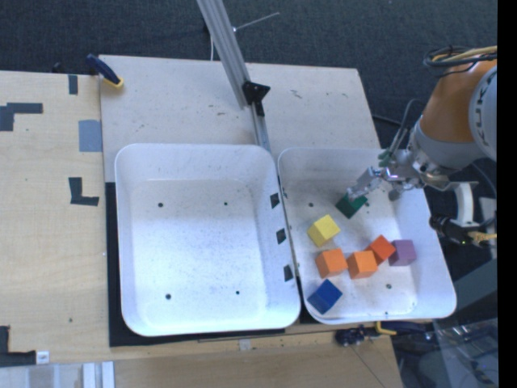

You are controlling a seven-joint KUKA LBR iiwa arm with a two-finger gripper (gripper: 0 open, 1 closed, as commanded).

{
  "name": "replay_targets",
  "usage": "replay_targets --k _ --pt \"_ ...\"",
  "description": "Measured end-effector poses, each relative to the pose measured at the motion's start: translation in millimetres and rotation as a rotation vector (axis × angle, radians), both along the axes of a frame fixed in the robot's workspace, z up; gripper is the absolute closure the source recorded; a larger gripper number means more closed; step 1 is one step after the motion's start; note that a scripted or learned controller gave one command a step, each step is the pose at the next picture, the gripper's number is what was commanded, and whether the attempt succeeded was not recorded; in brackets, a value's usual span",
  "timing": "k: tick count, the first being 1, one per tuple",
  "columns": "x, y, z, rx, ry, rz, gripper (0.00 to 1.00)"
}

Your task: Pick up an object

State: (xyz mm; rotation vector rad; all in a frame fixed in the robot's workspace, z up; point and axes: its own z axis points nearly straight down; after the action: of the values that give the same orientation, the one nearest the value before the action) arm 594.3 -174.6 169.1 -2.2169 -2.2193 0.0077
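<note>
already the gripper (pixel 361 192) was down inside the right bin (pixel 426 241), near its far edge, and a dark green block (pixel 350 206) sat right at the fingertips. the block looked tilted and seemed to ride a little above the bin floor, which suggested it was pinched between the fingers and starting to come up; at this slant that could not be told for certain, and the fingers were too small and blurred to say whether they were clamped on it or merely touching it.

if the green block was the chosen object, the reach and the closing step looked done or nearly done, and what was left was a clean lift clear of the bin.

the other blocks lay untouched toward the near half of the right bin: a yellow block (pixel 323 229) just beside the green one, two orange blocks (pixel 330 261) (pixel 362 263) side by side, a third orange block (pixel 382 248) touching a purple block (pixel 402 252) near the right edge, and a blue block (pixel 325 295) at the near left corner. the left bin (pixel 129 217) held no blocks. the arm (pixel 456 111) with its orange band reached in from the right edge of the bench.
</note>
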Motion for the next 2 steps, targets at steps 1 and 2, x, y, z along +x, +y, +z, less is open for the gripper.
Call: replay_targets --k 1,2 --pt "-10.2 -5.1 -52.8 0.0 0.001 -0.001 0.0" --pt "-8.2 -4.3 -39.4 0.001 -0.004 0.001 1.0"
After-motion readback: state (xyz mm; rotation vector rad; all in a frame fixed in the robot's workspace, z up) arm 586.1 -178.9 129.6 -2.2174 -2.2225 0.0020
